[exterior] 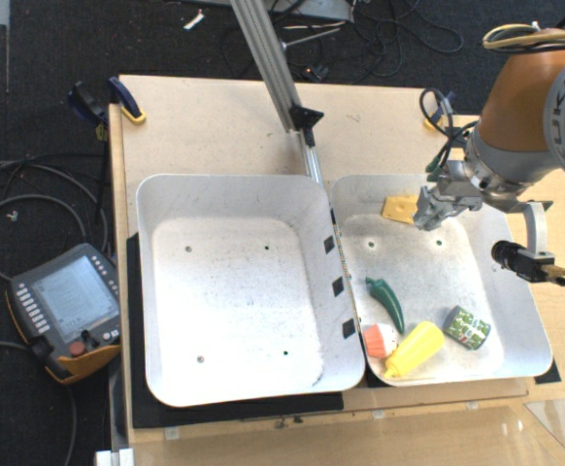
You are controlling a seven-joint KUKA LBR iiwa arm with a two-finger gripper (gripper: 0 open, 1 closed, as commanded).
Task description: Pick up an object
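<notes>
1. Far left, on the dark floor: handheld control pendant (66, 304) with grey screen and orange underside; black cable loops above it.
2. Bench (215, 124) of pale board; black-and-yellow clamp (117, 100) at its upper left corner; slanted metal rail (268, 51) running down from the top edge to the gap between the bins.
3. Left bin (229, 289): shallow, white, speckled, with rounded corners; lying just beside the right bin, rims meeting at the middle.
4. Right bin (515, 304): shallow, white; all loose objects gathered here.
5. Near the front rim of the right bin, leftmost: small orange-and-white piece (379, 337), touching the yellow bottle.
6. Green pepper (386, 302): long, curved, dark; lying just above the orange-and-white piece, toward the bin's middle.
7. Yellow bottle (415, 349): lying on its side, tilted; between the orange-and-white piece and the green can.
8. Yellow wedge (399, 209): flat, cheese-like; at the back of the right bin, just left of the gripper, touching or nearly touching it.
9. Gripper (431, 214): low over the back of the right bin; opening of the fingers impossible to tell from this angle; nothing seen held between them.
10. Green can (468, 327): patterned, on its side, near the front right of the bin.
11. Arm (530, 115): grey with orange band, entering from the right.
</notes>
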